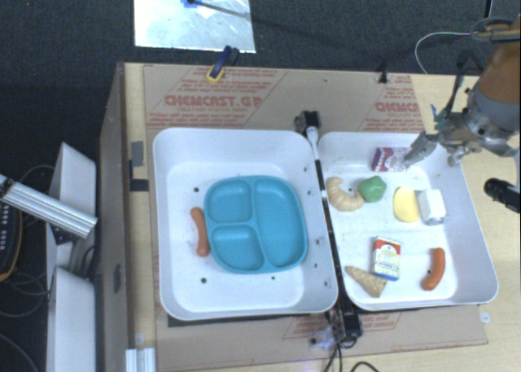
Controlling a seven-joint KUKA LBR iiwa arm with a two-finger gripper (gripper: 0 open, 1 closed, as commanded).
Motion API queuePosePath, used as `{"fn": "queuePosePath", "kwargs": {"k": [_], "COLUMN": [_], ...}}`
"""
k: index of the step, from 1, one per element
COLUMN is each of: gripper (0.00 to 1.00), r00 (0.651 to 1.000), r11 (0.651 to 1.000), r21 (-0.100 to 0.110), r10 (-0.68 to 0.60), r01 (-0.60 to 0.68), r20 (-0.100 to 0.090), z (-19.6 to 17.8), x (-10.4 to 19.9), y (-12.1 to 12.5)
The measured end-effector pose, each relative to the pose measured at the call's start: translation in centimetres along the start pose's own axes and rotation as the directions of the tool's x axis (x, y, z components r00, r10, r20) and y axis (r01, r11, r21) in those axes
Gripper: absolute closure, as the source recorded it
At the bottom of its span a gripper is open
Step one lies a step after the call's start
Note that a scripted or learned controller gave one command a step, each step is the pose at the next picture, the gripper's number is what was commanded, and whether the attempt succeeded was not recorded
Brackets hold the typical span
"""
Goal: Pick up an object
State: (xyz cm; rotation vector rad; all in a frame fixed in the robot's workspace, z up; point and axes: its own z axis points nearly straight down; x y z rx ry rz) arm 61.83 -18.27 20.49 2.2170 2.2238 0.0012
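In the right bin (480, 269), along its near edge, lie a pale cone-shaped piece (365, 279), a small red-and-white carton (387, 258) and a sausage (435, 269). Mid-bin sit a croissant (343, 195), a green ball (373, 188), a yellow lemon-like piece (405, 204) and a white block (431, 205), touching it. At the far edge the gripper (421, 149) hovers beside a purple packet (386, 158) (its print unreadable); whether its jaws are parted cannot be told. The left bin (179, 150) holds a blue divided tray (254, 223) and another sausage (199, 231) just beside the tray.

Red "CHEMCAST GP" lettering is printed repeatedly on the brown protective sheet (244, 89) beneath the bins.
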Motion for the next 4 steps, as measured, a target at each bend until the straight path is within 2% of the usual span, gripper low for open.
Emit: {"fn": "queuePosePath", "kwargs": {"k": [1, 2, 3, 4], "gripper": [0.0, 0.0, 0.0, 1.0], "r00": [1.0, 1.0, 1.0, 1.0], "r11": [1.0, 1.0, 1.0, 1.0], "r21": [0.003, 0.0, 0.0, -0.002], "r10": [-0.002, -0.002, -0.002, -0.003], "r01": [0.002, 0.002, 0.002, 0.003], "r20": [-0.001, -0.001, 0.0, 0.0], "z": [9.8, 12.0, 12.0, 10.9], "x": [0.1, 4.5, 7.1, 7.1], "y": [5.0, 3.8, 1.0, 1.1]}}
